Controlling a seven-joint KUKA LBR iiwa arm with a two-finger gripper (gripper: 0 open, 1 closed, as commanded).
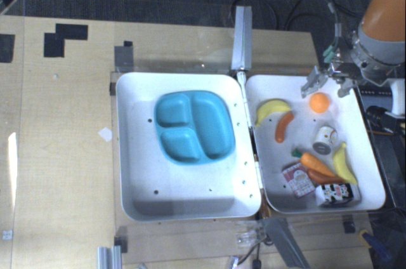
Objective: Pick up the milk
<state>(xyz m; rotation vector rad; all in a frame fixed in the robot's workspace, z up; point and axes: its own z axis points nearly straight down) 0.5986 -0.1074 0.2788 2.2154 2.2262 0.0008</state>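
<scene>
The milk [334, 194] is a small carton with black and white patches, lying at the near right corner of the right bin [374, 182]. A carrot [316, 165] and a banana [343, 163] lie just beyond it, touching or nearly touching. My gripper [328, 86] hangs over the far end of the same bin, well away from the milk. Its fingers [311, 84] are spread open with nothing between them, and a small orange ball [320, 103] sits just below them.
The right bin also holds a yellow fruit [271, 109], an orange-red sausage shape [283, 126], a small can [325, 139] and a red and white packet [295, 177]. A blue divided plate [193, 125] lies in the left bin [136, 153].
</scene>
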